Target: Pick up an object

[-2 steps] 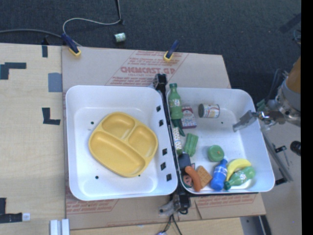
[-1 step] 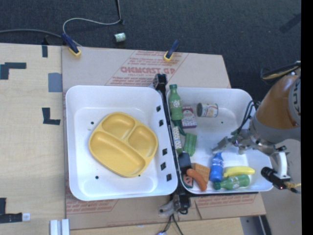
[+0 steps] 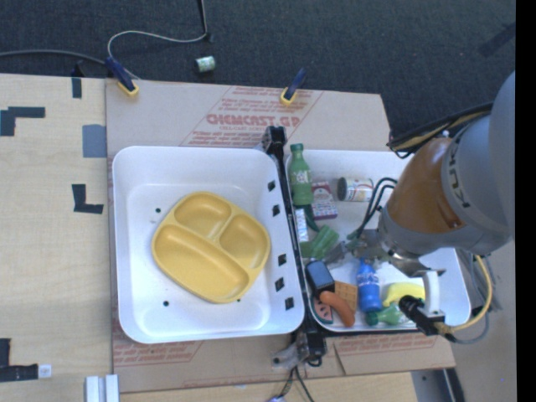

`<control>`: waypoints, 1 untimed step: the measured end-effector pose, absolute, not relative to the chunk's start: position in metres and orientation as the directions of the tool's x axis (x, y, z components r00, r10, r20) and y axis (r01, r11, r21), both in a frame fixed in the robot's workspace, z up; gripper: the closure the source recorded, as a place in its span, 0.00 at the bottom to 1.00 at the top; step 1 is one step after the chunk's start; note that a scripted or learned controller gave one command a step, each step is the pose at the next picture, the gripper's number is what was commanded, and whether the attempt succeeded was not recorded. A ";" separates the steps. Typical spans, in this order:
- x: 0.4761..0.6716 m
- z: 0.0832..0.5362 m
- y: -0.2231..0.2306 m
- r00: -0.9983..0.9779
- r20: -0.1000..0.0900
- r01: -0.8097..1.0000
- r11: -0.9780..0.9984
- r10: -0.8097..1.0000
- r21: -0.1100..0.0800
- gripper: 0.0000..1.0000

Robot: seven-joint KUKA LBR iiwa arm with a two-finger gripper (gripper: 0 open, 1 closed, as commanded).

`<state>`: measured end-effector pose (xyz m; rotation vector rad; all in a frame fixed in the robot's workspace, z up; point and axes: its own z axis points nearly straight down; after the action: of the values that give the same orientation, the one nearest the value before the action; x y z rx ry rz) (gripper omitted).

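Gripper (image 3: 366, 254) hangs low over the right bin (image 3: 459, 296), near its middle, under the arm's orange band; whether it is open or shut, and whether it has hold of anything, I cannot tell from this slant.

Nothing is chosen yet by the task, so any piece in the right bin will do. Just beside the gripper, on its near side, stands a blue bottle (image 3: 368, 286). A green bottle (image 3: 300, 174) lies at the far left corner, and a yellow piece (image 3: 405, 292) lies near the bin's near right side. The left bin (image 3: 134, 224) bears a yellow divided plate (image 3: 211, 245).

My judgement: the blue bottle is the closest target. A good grasp would centre over its body, close across the narrow width, and lift straight up, since the neighbours are crowded and could be dragged along.
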<state>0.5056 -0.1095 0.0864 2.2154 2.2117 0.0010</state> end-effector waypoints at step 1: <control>0.506 0.096 -0.108 0.001 -0.004 1.000 -0.001 1.000 0.006 1.00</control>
<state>0.5057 -0.1083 0.0957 2.2178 2.2155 0.0024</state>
